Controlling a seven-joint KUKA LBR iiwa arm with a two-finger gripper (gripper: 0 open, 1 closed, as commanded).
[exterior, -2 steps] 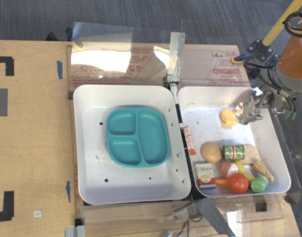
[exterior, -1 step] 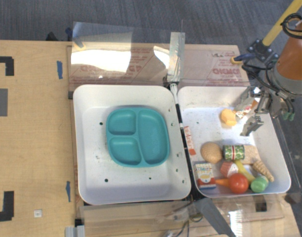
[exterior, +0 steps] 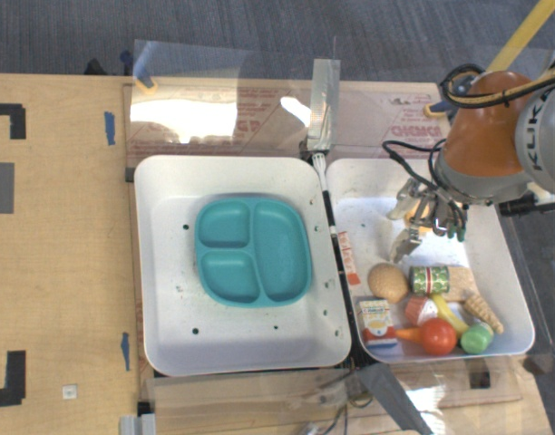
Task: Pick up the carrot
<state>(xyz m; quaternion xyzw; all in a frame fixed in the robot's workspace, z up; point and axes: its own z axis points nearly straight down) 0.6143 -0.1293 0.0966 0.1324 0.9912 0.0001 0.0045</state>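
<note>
On the wooden desk [exterior: 51, 270], the left bin [exterior: 160, 333] at centre frame holds a teal divided plate [exterior: 255, 250] lying flat in its middle. In the right bin [exterior: 513, 297], toys crowd the lower edge: a small carton [exterior: 375, 315], a potato [exterior: 387, 282], a can [exterior: 429, 280], and the carrot [exterior: 411, 333] lying flat just left of a tomato [exterior: 438, 336]. Above them, right of centre, the pincer [exterior: 413, 234] hangs over bare bin floor, and I cannot tell how wide it stands.
</note>
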